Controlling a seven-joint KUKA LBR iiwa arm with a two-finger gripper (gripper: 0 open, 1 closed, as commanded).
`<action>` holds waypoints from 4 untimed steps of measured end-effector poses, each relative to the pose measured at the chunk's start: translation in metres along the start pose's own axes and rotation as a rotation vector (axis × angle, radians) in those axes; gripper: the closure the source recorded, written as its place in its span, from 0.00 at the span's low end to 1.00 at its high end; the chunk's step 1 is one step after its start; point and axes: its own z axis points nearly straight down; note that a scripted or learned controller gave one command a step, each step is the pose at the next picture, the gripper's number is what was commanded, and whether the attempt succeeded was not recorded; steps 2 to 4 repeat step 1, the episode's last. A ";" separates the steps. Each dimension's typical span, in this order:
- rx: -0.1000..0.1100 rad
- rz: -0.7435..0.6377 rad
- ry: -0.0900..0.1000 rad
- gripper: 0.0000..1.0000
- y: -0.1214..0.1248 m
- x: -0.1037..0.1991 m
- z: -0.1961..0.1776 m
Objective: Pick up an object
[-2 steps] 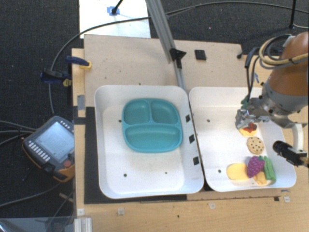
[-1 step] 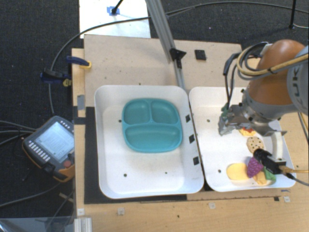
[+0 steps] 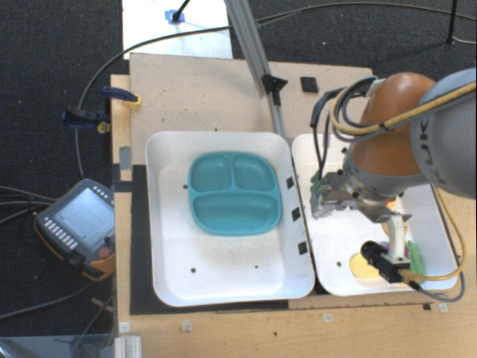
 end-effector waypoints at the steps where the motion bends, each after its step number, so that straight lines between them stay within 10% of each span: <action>1: -0.003 -0.001 0.000 1.00 0.005 0.058 -0.006; 4: -0.003 -0.001 0.000 1.00 0.005 0.058 -0.006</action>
